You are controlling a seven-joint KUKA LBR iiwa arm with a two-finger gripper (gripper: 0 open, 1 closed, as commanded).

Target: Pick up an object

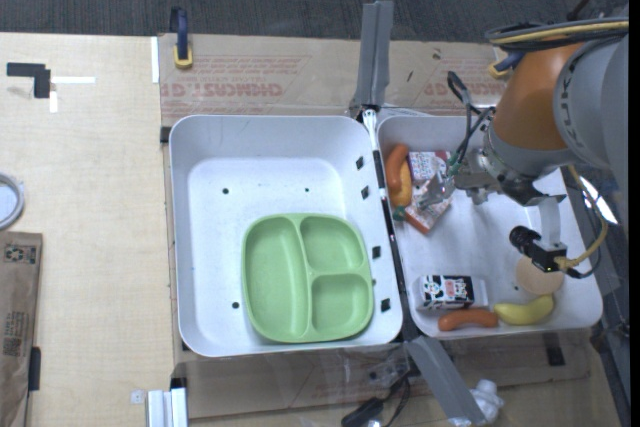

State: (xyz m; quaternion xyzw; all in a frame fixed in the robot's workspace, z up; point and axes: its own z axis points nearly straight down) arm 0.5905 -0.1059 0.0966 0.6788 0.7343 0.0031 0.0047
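My gripper (438,193) is low in the right bin (490,245), at its back left. It sits right over a small printed packet (427,164) and a flat reddish-edged piece (420,219), beside an orange carrot-like toy (399,173). Whether anything is held cannot be made out. Nearer the front lie a small black-and-white milk carton (446,290), a red sausage (468,319), a yellow banana (526,311) and a beige rounded object (540,276).
The left bin (200,215) holds a green divided plate (306,277). The grey arm with its orange band (535,105) reaches in from the right over the right bin's back. A cable and black connector (530,240) hang near the beige object.
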